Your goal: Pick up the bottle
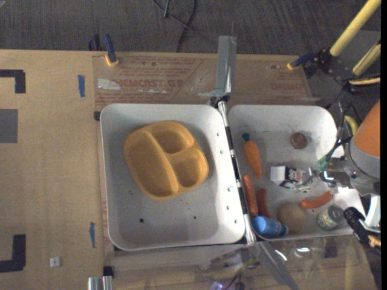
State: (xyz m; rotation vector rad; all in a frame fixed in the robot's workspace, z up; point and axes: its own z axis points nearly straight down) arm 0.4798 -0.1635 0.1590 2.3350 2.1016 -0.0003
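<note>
A: Right, approach stage, I'd judge. Arm reaches in from the table's right edge, wrist low over the right bin.
B: Bottle?
A: Blue bottle lies at that bin's front-left corner, beside a potato.
B: Claw?
A: Claw hovers mid-bin, holding nothing; can't tell how wide. Next move: shift toward the front-left corner, descend.
</note>
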